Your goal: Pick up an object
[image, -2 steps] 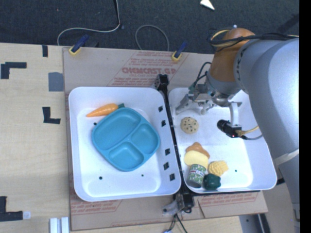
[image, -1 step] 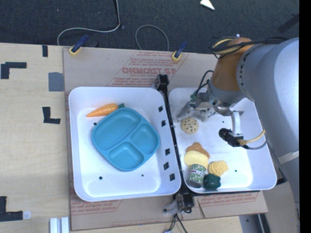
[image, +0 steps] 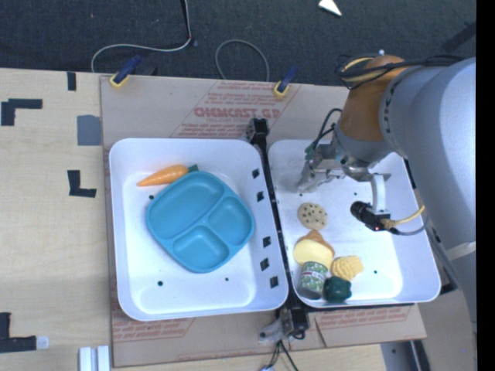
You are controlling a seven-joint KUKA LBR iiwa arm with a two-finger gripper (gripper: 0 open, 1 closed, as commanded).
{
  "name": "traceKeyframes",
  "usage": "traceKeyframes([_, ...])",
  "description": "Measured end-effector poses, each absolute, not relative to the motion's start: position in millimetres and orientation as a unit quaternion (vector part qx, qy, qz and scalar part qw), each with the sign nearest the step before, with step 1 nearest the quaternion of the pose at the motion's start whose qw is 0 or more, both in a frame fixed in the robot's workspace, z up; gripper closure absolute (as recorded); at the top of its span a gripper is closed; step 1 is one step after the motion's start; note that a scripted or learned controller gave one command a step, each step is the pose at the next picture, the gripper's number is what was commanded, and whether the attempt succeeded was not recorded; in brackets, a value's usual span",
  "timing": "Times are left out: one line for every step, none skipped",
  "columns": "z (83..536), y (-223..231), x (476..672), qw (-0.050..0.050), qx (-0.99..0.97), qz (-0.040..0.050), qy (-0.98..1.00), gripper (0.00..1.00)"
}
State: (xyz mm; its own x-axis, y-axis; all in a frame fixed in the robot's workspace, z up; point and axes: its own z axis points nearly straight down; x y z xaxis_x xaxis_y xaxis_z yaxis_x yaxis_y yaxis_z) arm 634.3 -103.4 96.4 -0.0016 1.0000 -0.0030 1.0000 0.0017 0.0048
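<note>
My gripper (image: 312, 176) hangs low over the far left part of the right bin (image: 410, 284), with bare bin floor under it. A round speckled cookie (image: 312, 215) lies just in front of it, apart from it. Nearer the front edge sit a pale yellow fruit piece (image: 312, 250), a yellow corn piece (image: 347, 267), a green can (image: 312, 278) and a dark green item (image: 337, 289), bunched together. The grey arm with its orange band (image: 371, 103) covers the bin's far right corner.
The left bin (image: 128, 284) holds a blue divided plate (image: 201, 219) and an orange carrot (image: 164, 175) at its far edge. A black divider strip (image: 265, 207) runs between the bins. Cables lie on the dark floor beyond the bench.
</note>
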Motion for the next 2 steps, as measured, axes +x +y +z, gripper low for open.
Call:
traceKeyframes([95.9,-103.5,634.1,0.003,0.706,0.0003,0.708,0.00])
traceKeyframes([86.7,-110.3,595.8,0.003,0.707,0.0017,0.708,0.00])
